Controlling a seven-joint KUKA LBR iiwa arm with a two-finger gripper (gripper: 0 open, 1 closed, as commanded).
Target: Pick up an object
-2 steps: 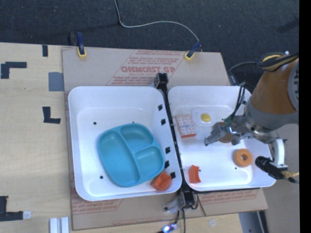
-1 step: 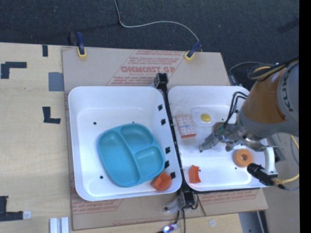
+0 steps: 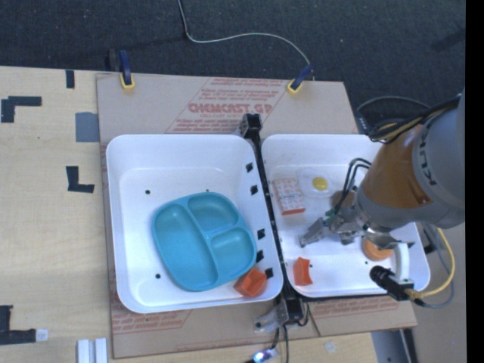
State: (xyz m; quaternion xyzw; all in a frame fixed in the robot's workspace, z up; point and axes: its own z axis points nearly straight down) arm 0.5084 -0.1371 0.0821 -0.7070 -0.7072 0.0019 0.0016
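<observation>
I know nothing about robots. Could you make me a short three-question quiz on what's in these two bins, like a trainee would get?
1. True or false: the blue divided plate lies in the left bin.
2. Which bin is the arm's hand reaching into? A) left B) right
3. Fill in: the small orange block in the right bin sits near its ____ wall.

Key: 1 true. 2 B. 3 front, close to the divider; another orange piece lies just across it by the plate.
</observation>
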